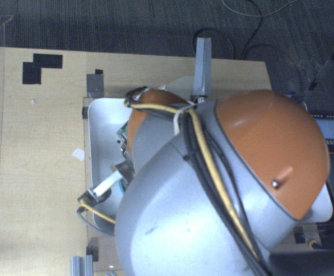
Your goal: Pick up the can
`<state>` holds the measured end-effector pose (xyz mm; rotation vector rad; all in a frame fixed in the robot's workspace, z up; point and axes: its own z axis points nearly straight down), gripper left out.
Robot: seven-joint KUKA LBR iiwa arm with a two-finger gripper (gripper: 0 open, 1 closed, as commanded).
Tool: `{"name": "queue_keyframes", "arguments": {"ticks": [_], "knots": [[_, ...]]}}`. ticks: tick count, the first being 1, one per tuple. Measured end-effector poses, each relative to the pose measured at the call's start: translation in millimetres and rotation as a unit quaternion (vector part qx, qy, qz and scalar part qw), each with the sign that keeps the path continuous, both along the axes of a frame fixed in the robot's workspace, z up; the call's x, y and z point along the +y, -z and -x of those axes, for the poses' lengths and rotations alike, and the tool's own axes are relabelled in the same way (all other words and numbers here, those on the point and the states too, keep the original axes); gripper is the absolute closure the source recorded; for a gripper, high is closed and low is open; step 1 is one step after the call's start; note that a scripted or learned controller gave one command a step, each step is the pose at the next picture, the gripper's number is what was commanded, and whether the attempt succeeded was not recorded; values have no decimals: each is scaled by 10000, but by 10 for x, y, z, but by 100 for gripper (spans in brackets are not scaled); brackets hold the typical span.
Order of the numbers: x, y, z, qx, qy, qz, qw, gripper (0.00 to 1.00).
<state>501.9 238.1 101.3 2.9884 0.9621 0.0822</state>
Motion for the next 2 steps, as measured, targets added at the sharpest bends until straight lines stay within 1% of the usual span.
{"name": "queue_keyframes", "arguments": {"ticks": [1, 2], "knots": [[-11, -3, 4, -1, -114, -4, 9999, 100], [-163, -13, 26, -30, -883, -98, 9960, 100]]}}
